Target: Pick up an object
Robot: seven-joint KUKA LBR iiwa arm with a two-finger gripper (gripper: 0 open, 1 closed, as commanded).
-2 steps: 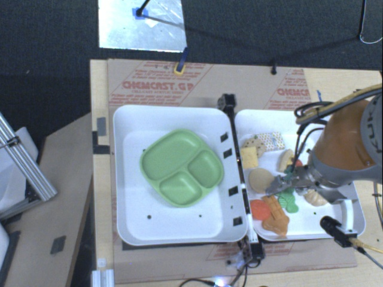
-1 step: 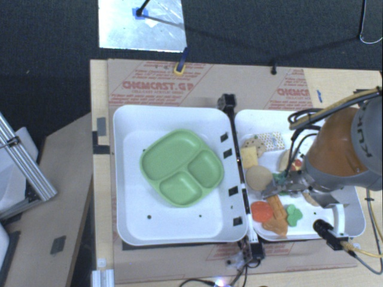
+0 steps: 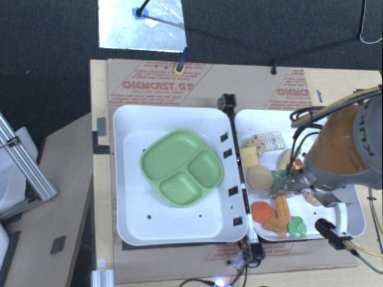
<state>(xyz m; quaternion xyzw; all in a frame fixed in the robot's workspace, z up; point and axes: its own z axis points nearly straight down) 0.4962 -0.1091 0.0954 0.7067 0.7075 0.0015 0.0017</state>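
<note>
The right bin (image 3: 263, 122) holds several toy foods: a yellow cheese block (image 3: 248, 158), a beige round ball (image 3: 259, 177), a red tomato-like piece (image 3: 261, 211), an orange carrot-like piece (image 3: 280, 209), a green leafy piece (image 3: 297, 225) and a speckled cracker (image 3: 263, 140). My gripper (image 3: 281, 187) is low in this bin, just right of the beige ball and above the orange piece. The arm's wrist covers much of the bin's right half.
The left bin (image 3: 128, 124) holds a green sectioned plate (image 3: 181, 167). A black divider with clips (image 3: 233, 160) runs between the bins. Cables loop over the arm at upper right. A metal sheet (image 3: 141, 15) lies beyond the bench's far edge.
</note>
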